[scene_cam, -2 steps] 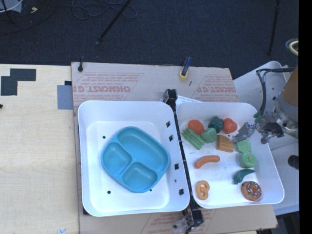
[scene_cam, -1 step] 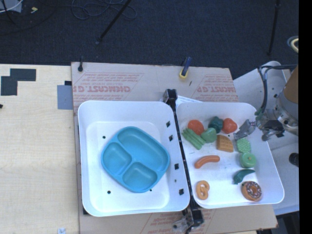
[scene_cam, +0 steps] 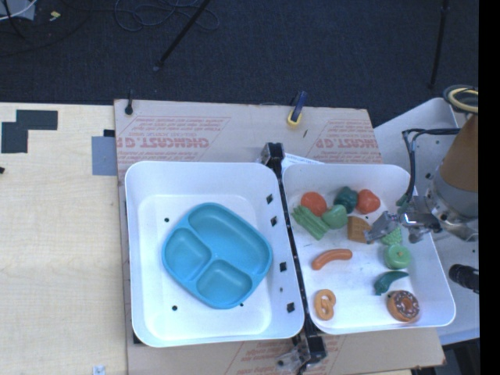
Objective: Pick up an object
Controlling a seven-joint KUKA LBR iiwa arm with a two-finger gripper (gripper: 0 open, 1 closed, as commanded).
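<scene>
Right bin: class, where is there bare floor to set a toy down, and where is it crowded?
In the right bin, bare floor lies between the sausage, the pretzel and the donut. It is crowded along the top, around the tomato, green vegetables and the pincer.

This is a robotics lab or test cell, not a home or kitchen. Along the top of the frame runs dark carpet (scene_cam: 312, 37) strewn with loose black cables (scene_cam: 148, 6) and what looks like a thin stand leg. A pale wood table (scene_cam: 55, 272) fills the left and centre, with grey and black tape patches (scene_cam: 31, 127) at its upper left. On it lies a sheet of printed cardboard (scene_cam: 203, 135), pinned at its top edge by a blue and yellow clamp (scene_cam: 297, 109), under two white bins (scene_cam: 148, 287) joined by black clips. The right bin (scene_cam: 433, 319) holds plastic toy food (scene_cam: 332, 258). The grey robot arm (scene_cam: 461, 186) enters at the right edge.
</scene>
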